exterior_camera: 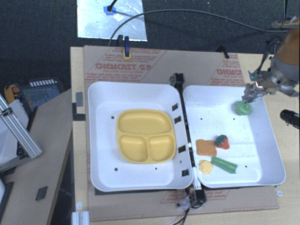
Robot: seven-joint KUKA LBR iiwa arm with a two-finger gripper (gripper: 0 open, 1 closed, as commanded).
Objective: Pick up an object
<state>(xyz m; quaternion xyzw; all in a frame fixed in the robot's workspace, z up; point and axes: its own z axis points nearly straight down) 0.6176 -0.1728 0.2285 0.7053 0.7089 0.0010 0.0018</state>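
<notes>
The gripper (249,95) hangs at the far right corner of the right bin (267,144), its tip just above and touching or nearly touching a round green object (243,108); whether it is open or closed I cannot tell. This looks like the approach step, so the next move calls for settling squarely over that green piece and closing on it. The orange-brown piece (206,147), red-and-green piece (222,142), yellow piece (205,166) and green stick (224,164) lie well apart near the front, and the yellow tray (144,136) sits in the left bin (101,125).

The arm (287,64) is showing a grey, rounded body with an orange band near the top edge of what is visible. A small metallic gripper (250,95) (blurred, with a tiny reddish spot beside it) is jutting from its wrist.
</notes>
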